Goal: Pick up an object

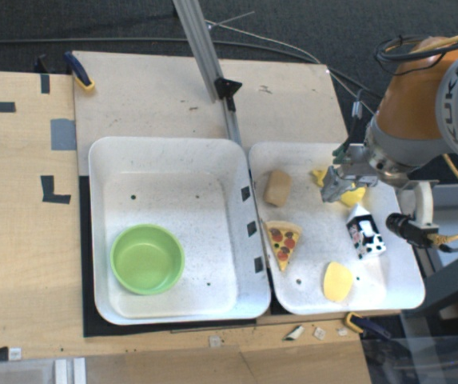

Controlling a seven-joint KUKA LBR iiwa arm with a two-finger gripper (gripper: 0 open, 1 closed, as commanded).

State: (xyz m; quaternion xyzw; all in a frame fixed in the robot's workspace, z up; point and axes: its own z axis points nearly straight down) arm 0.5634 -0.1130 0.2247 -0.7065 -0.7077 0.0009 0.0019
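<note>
Pale wooden bench (21, 214) across the left and lower part, marked with dark tape pieces (53, 189) and a grey patch (63, 134). Lighter board (157, 94) behind, yellow-handled clamp (79, 72) at its far left corner. Slanted metal pole (201, 42) rising toward the top. Dark carpeted floor (93, 10) beyond, thin cables (292, 50) trailing across. Even, soft light.

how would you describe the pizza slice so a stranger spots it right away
Look in the right bin, near its left wall. The pizza slice lies just below a tan block; it alone is a triangle with red dots.
</note>
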